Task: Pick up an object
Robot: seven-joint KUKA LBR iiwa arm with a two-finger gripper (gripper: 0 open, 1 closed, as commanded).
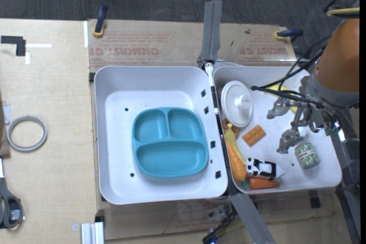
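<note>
Green can: you are looking at the nearest candidate; it is lying low on the right side of the right bin, just beside the end effector and outside its fingers.
End effector: its fingers are standing apart with bare bin floor between them, so it is gripping nothing.
Risk at the fingers: if you are closing from this spot, you are likely closing on air; if you are shifting toward the can, one finger is likely nudging it away, since a can on its side rolls easily.
Orange block: it is lying near the other side of the fingers; being flat, it is likely giving them little to bite on.
White lid: it is sitting further up the bin; its smooth dome is probably slipping out of any pinch that misses the knob.
Carrot and cow-patterned toy: they are crowding the bin's lower left wall, so a finger going down there is risking a jam against the wall.
Cables: they are hanging close above the wrist and may be snagging on a turn.
Blue divided plate: it is lying in the left bin, well apart.
</note>
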